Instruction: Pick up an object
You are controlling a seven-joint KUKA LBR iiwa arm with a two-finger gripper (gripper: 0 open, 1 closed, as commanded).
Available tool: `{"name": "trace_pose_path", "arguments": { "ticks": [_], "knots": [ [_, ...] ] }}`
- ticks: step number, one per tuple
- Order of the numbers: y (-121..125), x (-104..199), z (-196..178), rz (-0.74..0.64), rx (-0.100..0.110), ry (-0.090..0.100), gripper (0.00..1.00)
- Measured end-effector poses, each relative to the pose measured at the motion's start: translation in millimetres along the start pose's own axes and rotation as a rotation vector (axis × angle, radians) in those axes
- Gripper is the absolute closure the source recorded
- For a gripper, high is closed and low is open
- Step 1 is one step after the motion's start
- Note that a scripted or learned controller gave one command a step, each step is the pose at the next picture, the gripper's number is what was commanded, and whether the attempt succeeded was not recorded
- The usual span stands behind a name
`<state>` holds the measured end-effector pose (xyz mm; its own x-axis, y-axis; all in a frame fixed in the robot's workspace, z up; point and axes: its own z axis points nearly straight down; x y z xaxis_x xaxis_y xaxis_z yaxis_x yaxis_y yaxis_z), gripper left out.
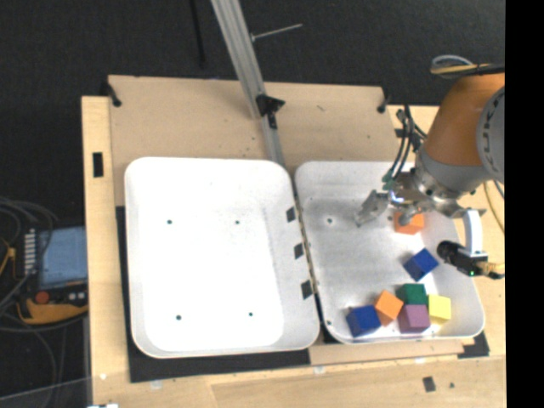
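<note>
No readable text or labels anywhere.

Orange block [410,222] in the right bin partly hidden under the gripper [399,204], finger state too unclear to tell, arm [463,138] cut off at the right edge

We see the grey KUKA arm with its orange band [460,130] coming in from the right edge of the view, wrist bent down and toward the left. The metal two-finger hand [393,206] sits low at the end of it, one pale finger [371,206] angled out to the left. The wrist body hides the other finger, so we can't call the finger state. Black cables run down the arm's left side to the wrist.
</note>
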<state>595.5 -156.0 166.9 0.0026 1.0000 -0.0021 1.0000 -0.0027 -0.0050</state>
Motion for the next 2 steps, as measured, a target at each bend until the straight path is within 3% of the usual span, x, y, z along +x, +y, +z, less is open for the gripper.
{"name": "trace_pose_path", "arguments": {
  "ticks": [1,2],
  "knots": [
    [-3.8,-8.9,59.2,0.000,0.000,0.000,0.00],
    [-1.5,-8.2,45.3,0.007,-0.009,0.003,1.00]
  ]
}}
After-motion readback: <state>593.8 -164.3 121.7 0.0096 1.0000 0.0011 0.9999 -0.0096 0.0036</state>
